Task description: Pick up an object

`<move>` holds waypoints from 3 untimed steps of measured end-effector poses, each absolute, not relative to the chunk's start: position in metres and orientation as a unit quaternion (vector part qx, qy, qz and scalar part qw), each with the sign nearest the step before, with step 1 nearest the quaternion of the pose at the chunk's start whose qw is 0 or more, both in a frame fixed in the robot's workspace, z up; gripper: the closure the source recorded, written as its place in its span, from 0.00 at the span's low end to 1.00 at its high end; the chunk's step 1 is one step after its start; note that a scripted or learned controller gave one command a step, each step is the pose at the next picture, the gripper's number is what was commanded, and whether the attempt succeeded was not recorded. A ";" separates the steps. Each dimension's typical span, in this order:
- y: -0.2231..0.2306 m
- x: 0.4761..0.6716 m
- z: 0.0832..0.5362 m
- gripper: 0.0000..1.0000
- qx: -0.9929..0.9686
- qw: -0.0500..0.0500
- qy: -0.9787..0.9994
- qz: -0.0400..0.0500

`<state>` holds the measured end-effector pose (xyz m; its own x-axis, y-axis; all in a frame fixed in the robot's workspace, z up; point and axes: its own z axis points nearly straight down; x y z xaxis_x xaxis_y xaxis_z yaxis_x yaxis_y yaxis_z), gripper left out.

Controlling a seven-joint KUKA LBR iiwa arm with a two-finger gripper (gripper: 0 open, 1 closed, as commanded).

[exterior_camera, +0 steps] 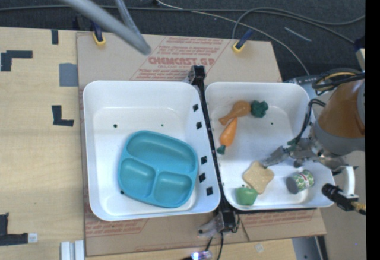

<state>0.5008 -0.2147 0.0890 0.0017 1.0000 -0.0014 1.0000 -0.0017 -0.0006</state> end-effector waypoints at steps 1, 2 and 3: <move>-0.214 0.502 0.102 1.00 0.707 0.001 0.707 0.000; -0.213 0.501 0.165 1.00 0.707 0.002 0.708 0.001; -0.212 0.500 0.207 1.00 0.706 0.002 0.708 0.001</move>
